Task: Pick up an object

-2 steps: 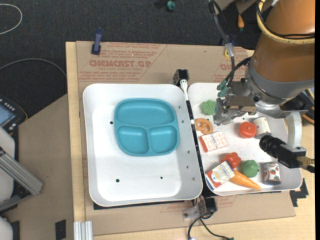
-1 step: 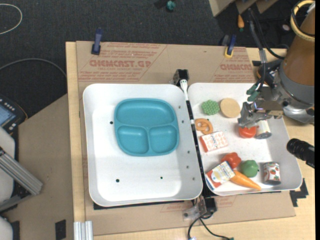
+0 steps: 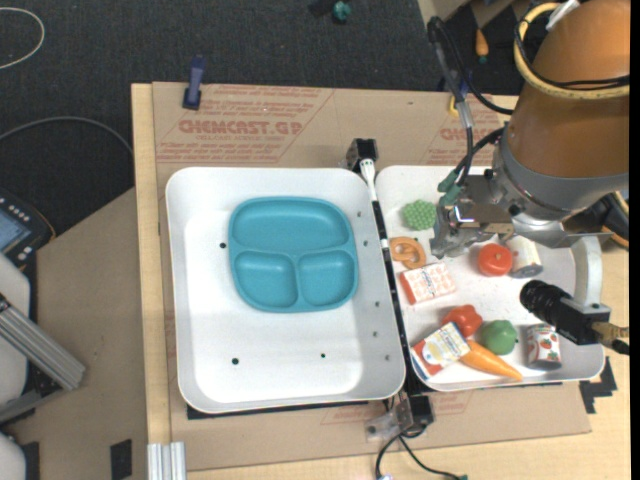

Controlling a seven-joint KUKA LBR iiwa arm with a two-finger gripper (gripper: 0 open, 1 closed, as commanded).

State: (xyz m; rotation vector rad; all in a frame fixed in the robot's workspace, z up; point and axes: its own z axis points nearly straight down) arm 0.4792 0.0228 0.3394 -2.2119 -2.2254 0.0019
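Toy food, a jumble of small pieces, lying in the right bin (image 3: 590, 268); no single piece singled out by the task. Nearest the gripper (image 3: 447, 240): a green bumpy piece (image 3: 420, 213) just to its left, a pretzel (image 3: 407, 251) just below-left, a small red-and-white carton (image 3: 427, 284) under it. Gripper low over the bin's upper middle, nothing visible between its fingers; cannot tell how wide they stand. Best bet, judging from the layout: drop straight down on an isolated piece such as the pretzel, closing across its narrow side, clear of the bin divider. Further right, a tomato (image 3: 493, 259); toward the near edge, a red pepper (image 3: 462, 320), a second carton (image 3: 442, 348), a carrot (image 3: 490, 363), a green round piece (image 3: 500, 335), crowded and touching, harder to grasp cleanly. Left bin (image 3: 200, 348) holding a teal divided tray (image 3: 293, 253), well apart.
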